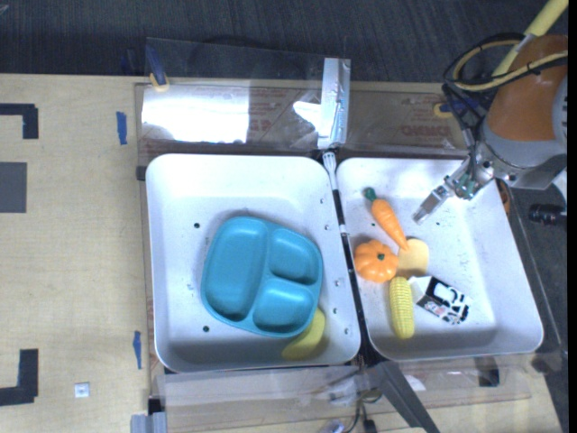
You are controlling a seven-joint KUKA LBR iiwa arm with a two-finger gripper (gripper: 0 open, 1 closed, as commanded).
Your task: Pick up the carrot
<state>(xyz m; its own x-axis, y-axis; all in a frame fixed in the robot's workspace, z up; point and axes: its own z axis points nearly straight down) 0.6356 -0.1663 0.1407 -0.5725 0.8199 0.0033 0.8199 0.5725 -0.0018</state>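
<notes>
A grey robot arm with an orange band reaches in from the right over two shallow white bins that sit side by side on a pale wooden worktop (63,269). Its fingers (431,205) hang low over the upper middle of the right bin (505,269), slanting down and to the left; they are too small and blurred to tell whether they are spread or pressed together, and nothing shows between them.

The carrot (389,221), orange with a green top, lies just left of the fingers, near but apart from them, pointing diagonally down to the right. Below it, further from the fingers, sit a small orange pumpkin (374,261), a pale yellow piece (415,257) touching the carrot's tip, an ear of corn (401,307) and a black-and-white item (444,299).

Well to the left of the fingers, the left bin (171,206) holds a blue divided plate (261,276) with a yellow object (309,336) at its lower right edge.
</notes>
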